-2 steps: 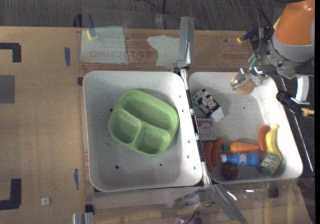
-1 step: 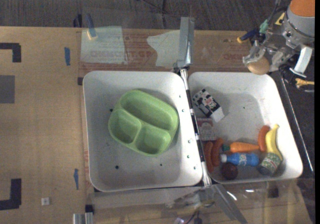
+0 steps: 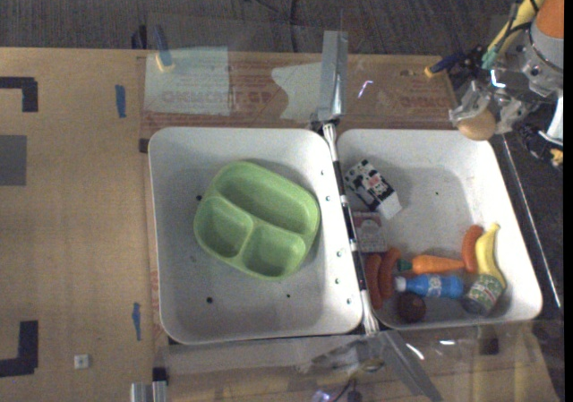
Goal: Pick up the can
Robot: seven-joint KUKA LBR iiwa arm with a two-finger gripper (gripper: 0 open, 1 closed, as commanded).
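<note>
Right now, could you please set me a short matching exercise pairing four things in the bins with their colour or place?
Things:
1. divided plate
2. banana
3. can
4. claw

Descriptions:
A. yellow, standing against the right bin's right wall
B. above the right bin's far right corner, carrying a tan round thing
C. green, lying in the left bin
D. in the right bin's near right corner, beside a blue-labelled bottle

Pairs: 1-C, 2-A, 3-D, 4-B
</note>
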